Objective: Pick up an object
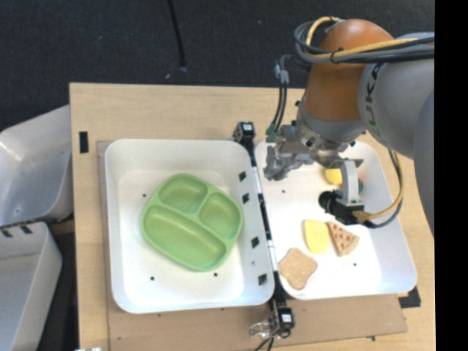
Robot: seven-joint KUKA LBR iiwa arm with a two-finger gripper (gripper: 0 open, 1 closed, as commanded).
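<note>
You have three toy foods low in the right bin (380, 273) — a yellow slice (316, 236), a pizza wedge (342, 238), a bread piece (297, 268). Your gripper (292, 158) hangs above them; I cannot tell how its jaws stand — centre over one piece before descending

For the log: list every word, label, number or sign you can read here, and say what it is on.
"KU": dark letters running down the grey arm beside the orange band, partly cut off, probably the maker's name.
Nothing else reads: the green tray, the toy foods such as the pizza slice, and the white bins carry no legible text.
</note>
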